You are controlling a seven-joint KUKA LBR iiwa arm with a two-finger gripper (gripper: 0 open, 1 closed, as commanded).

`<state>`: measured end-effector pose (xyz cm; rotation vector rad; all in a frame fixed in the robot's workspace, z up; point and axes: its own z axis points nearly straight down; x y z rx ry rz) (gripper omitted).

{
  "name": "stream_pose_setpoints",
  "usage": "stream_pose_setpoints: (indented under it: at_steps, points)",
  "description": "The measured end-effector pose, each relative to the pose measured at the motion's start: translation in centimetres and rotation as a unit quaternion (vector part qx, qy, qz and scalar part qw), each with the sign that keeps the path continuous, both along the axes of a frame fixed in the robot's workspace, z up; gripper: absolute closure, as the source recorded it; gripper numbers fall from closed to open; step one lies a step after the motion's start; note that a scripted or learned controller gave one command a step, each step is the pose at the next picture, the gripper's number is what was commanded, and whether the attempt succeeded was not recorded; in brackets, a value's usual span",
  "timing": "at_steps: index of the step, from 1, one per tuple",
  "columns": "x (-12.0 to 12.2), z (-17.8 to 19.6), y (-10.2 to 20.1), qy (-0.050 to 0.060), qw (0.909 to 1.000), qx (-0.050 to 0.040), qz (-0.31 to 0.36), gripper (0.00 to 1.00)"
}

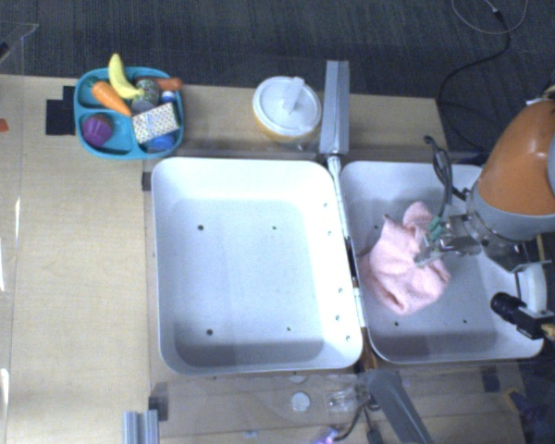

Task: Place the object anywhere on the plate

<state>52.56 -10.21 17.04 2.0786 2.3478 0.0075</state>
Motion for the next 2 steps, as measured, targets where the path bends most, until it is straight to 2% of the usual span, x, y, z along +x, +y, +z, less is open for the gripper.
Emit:
stream_pose_setpoints:
  at_steps: [1, 2]
  points:
    - [0.3, 5.2, 0.1, 0.000, 1.0000, -0.0005, 0.003, 1.00]
    - [2.3, 4.6, 4.4, 0.000, 0.9788, -0.0014, 0.205, 1.00]
